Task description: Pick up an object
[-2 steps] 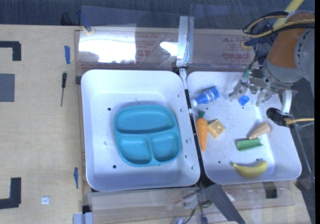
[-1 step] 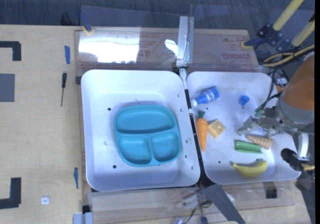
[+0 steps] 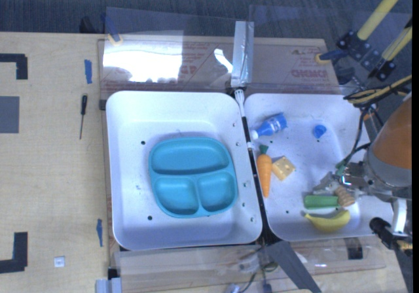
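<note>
**Green on yellow: a crowded grasp near the right bin's front edge**

Green plastic is showing just under the two-finger gripper (image 3: 339, 188), which is hanging over the front part of the shallow white right-hand bin (image 3: 294, 112). The green cylindrical toy (image 3: 321, 202) is lying there, touching the curved yellow toy banana (image 3: 329, 221) that is resting against the bin's front wall. Whether the jaws are spread or pressed together I cannot tell; the metal around the tips is blurring into the pieces below, and nothing is visibly sitting between them.

The main risk, as I judge it, is coming from that contact. A closing grip could be catching both pieces at once, or only the rounded edge of one, and squeezing it out sideways. The nearby front wall is leaving little room on that side, so the tool could be striking the rim on a descent.

The other candidates are lying well apart: an orange toy carrot (image 3: 264, 174) along the bin's left wall, a pale yellow translucent block (image 3: 283, 167) just beside it, a blue bottle-shaped toy (image 3: 270, 124) toward the back left corner, and a small blue cap-like piece (image 3: 319, 131) near the back. The teal three-compartment plastic tray (image 3: 192, 175) is sitting in the middle of the left-hand white bin (image 3: 124, 115).
</note>
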